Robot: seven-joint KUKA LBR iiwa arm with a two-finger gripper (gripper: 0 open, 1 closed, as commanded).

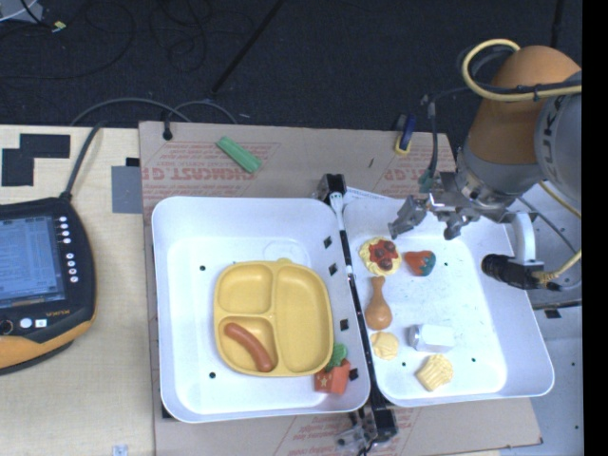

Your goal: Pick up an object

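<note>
From above: a yellow divided plastic plate (pixel 275 316) bearing a toy sausage (pixel 249 346) fills the left white bin (pixel 180 302). In the right white bin (pixel 513 350), a round red-and-yellow toy (pixel 382 254), a red-and-teal toy (pixel 420 262), a tan drumstick (pixel 378 304) and a white block (pixel 435 336) lie scattered. The gripper (pixel 433 218) hangs open-fingered, holding nothing, just above the red-and-teal toy. Cardboard (pixel 285 160) lines the bench.

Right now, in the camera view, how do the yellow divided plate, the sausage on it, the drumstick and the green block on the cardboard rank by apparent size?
Largest to smallest:
1. yellow divided plate
2. sausage
3. drumstick and green block: these look about alike, and the block lies farther from the camera, so I won't rank them.
</note>
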